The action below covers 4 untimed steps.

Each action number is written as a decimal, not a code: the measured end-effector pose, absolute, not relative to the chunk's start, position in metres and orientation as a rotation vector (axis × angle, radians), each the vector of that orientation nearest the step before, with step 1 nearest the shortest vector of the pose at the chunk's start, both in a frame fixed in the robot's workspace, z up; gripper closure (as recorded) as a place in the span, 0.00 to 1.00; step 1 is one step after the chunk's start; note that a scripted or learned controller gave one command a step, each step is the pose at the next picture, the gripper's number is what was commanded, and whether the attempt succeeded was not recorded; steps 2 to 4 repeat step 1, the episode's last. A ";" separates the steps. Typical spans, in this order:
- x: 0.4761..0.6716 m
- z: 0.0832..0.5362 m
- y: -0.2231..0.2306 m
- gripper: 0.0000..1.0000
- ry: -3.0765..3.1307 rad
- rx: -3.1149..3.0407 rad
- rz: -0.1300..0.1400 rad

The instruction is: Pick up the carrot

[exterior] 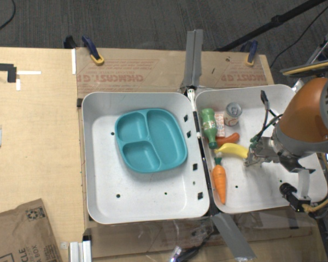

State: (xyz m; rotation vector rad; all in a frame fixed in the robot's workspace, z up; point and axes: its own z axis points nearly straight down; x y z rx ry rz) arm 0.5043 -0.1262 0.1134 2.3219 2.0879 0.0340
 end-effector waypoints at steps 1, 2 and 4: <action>0.478 0.191 -0.075 1.00 1.965 2.453 -0.004; 0.478 0.191 -0.075 1.00 1.965 2.453 -0.004; 0.478 0.191 -0.075 1.00 1.965 2.453 -0.004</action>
